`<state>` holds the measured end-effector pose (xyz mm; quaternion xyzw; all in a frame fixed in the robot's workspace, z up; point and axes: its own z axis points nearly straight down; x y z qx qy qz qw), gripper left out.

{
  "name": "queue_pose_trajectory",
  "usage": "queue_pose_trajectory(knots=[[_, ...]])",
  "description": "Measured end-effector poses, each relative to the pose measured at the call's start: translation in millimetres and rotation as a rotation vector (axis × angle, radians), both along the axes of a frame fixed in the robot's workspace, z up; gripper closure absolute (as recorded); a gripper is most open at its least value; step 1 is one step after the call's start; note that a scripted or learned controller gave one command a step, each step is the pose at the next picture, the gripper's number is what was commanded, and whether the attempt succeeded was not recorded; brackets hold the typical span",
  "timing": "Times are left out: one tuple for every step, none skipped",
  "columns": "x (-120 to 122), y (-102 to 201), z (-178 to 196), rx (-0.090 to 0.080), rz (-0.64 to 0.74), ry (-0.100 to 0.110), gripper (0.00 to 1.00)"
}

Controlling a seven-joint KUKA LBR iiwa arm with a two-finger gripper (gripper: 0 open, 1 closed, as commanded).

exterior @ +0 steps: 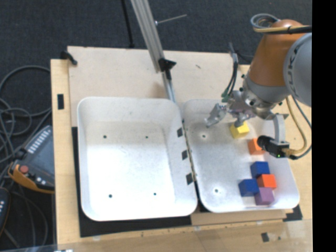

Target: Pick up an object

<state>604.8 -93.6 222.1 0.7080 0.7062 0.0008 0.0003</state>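
I have the gripper (229, 115) low over the right bin (220, 198), near its far edge. Its fingers (214, 115) are spread apart with nothing between them. A yellow block (239, 129) lies just beside them on the bin floor, partly under the wrist. An orange block (254, 146) sits against the bin's right edge. Toward the near right corner I see two blue blocks (259, 168), a second orange block (269, 180) and a purple block (264, 195) bunched together. The left bin (89, 109) sits alongside.
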Motion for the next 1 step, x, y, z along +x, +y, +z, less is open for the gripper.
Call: queue_pose_trajectory(knots=[[5.2, -90.4, 66.0, -0.008, -0.002, -0.006, 0.0]])
